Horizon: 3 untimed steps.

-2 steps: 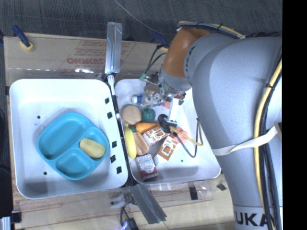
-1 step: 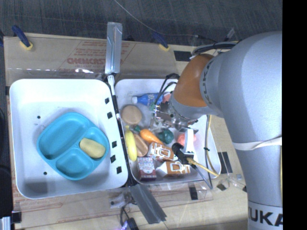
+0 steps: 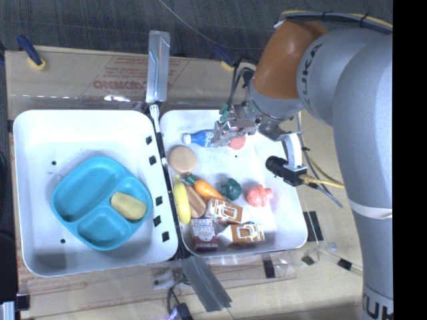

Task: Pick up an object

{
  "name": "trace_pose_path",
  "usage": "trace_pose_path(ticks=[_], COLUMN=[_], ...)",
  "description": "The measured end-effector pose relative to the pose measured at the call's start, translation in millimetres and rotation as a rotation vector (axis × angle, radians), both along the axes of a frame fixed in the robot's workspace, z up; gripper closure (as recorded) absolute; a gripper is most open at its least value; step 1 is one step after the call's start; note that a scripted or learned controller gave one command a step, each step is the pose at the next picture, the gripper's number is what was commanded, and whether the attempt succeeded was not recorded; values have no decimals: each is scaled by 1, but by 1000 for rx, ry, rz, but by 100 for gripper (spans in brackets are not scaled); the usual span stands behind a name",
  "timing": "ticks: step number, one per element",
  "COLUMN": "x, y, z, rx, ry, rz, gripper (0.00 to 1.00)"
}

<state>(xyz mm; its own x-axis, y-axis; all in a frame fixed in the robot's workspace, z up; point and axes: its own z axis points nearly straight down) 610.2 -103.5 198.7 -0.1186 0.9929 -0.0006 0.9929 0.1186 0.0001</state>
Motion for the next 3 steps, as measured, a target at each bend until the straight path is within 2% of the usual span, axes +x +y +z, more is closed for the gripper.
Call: trace_pose_path(ticks=[1, 2, 3], x=[5, 4, -38], y=[16, 15, 21], z=[71, 69, -13], rx=[0, 0, 2], ry=[0, 4, 13], rz=[88, 87, 113], gripper=[100, 0, 0])
